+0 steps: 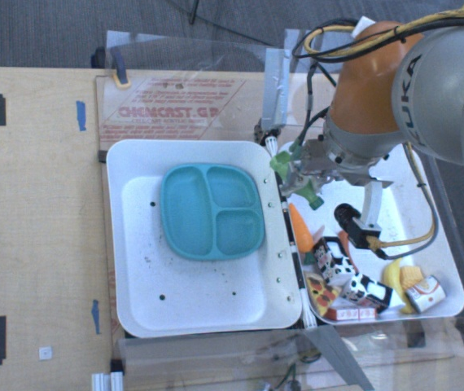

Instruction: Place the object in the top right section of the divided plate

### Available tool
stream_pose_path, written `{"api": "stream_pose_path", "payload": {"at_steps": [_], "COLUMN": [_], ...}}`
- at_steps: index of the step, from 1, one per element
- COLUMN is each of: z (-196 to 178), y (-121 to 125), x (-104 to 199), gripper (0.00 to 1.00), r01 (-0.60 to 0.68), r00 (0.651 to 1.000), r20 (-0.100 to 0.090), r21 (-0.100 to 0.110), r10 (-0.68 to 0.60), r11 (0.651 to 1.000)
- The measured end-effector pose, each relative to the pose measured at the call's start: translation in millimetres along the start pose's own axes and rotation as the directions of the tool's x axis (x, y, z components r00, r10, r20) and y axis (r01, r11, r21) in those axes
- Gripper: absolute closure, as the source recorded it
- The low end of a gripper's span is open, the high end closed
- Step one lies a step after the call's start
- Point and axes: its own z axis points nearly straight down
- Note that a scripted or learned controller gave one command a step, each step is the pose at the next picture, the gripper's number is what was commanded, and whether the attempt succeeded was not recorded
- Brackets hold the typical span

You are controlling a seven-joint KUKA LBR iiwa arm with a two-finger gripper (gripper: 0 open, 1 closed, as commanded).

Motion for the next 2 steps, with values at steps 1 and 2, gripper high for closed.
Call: {"api": "stream_pose_path", "payload": {"at_steps": [1, 2], "z": [-3.8, -3.8], "y": [-52.1, -52.0], "x": [70.1, 69.4], "gripper": [1.00, 0.00], "r01": [-0.011, -0.012], "r00": [1.000, 1.000], "r20": [0.000, 0.000], "r21": [0.001, 0.001], "r10": [0.011, 0.012], "r11": [1.000, 1.000]}}
